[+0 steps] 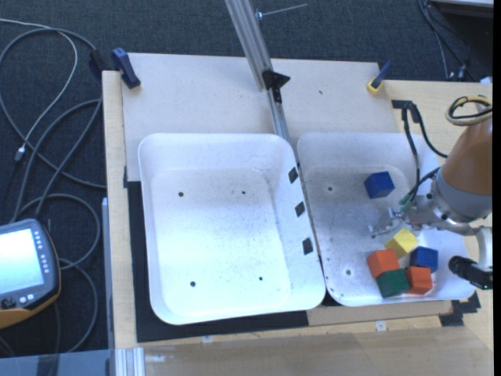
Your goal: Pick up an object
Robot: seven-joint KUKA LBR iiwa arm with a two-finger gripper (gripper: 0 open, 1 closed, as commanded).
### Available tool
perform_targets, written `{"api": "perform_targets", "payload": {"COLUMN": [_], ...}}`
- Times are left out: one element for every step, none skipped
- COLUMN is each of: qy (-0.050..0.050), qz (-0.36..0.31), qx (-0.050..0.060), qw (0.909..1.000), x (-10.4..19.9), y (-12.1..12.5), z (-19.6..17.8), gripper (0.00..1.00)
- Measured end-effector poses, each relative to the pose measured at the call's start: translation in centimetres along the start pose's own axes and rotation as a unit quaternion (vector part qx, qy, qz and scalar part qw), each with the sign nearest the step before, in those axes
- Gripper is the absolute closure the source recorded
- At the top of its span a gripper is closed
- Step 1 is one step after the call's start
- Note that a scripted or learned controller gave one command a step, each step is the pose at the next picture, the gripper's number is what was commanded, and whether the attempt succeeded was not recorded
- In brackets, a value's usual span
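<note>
- Blocks sit in the right bin (344, 163), gathered mostly toward its near right corner.
- One blue cube (379, 184) lies alone, farther back in that bin, apart from the others.
- A yellow cube (404, 242) lies just below the tool (389, 224), close to its metal tips; whether they touch cannot be told.
- An orange cube (383, 262) sits just in front of the yellow one, with a green cube (393, 282) touching its near side.
- A second, smaller blue cube (425, 257) lies to the right of the yellow one, and a small orange cube (420, 279) rests beside the green cube.
- The arm (470, 171) comes in from the right edge, its orange band above the grey wrist, with the tool low over the bin floor between the lone blue cube and the cluster.
- Whether the tool is open or closed cannot be told; no block is seen between its tips.
- The left bin (211, 155) lies beside the right one, their inner rims meeting along a row of small black clips.
- Both bins rest on the light desk (196, 92), which has a blue clamp (125, 67) at its far left corner and a yellow one (376, 81) at its far right.
- A metal rail (249, 37) slants down from the top to the seam between the bins.
- A handheld pendant (23, 269) with a lit screen lies on the dark floor at the left, among looping cables.
</note>
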State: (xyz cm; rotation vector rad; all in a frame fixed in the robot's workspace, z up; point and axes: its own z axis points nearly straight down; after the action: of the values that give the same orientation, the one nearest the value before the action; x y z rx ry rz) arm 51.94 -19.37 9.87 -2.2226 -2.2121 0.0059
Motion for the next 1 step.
{"api": "perform_targets", "payload": {"qy": [-0.001], "qz": [-0.002], "qx": [-0.007], "qw": [1.0000], "x": [0.85], "y": [-3.79], "z": [-0.20], "gripper": [0.00]}}
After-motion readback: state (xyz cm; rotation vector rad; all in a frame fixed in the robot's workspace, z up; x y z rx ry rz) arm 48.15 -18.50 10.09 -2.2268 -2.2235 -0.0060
